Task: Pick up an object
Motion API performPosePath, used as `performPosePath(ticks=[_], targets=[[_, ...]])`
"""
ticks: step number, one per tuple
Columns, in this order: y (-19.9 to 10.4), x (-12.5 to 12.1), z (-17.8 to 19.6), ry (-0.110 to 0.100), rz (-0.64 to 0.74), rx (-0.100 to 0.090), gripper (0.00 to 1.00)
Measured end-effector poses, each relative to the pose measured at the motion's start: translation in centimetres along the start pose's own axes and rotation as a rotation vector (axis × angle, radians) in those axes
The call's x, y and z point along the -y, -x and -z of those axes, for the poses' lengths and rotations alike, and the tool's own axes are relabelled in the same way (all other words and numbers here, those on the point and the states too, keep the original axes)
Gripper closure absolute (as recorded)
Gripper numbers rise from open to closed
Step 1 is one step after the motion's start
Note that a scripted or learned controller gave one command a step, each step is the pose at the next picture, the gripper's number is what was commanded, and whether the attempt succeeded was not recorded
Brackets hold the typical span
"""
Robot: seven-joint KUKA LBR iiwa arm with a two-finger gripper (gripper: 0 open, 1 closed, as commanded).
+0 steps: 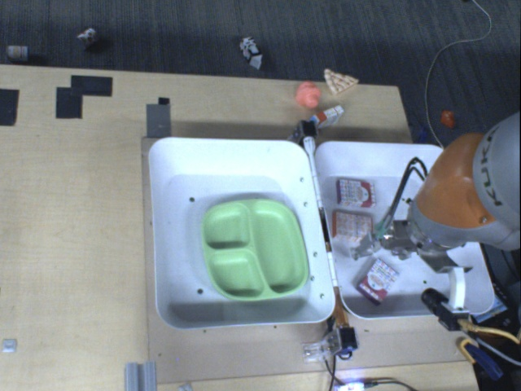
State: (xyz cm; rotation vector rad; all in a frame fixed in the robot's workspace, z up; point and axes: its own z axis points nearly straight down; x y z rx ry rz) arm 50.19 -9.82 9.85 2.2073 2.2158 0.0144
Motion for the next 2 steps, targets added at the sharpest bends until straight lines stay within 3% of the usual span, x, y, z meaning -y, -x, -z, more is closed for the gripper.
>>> performPosePath(ticks=[1,2], targets=[[-1.3,1.2,-1.1,-0.001,-0.003,0.003,0.0],[-1.4,0.9,0.1,0.004,-0.001,0.002,1.0]])
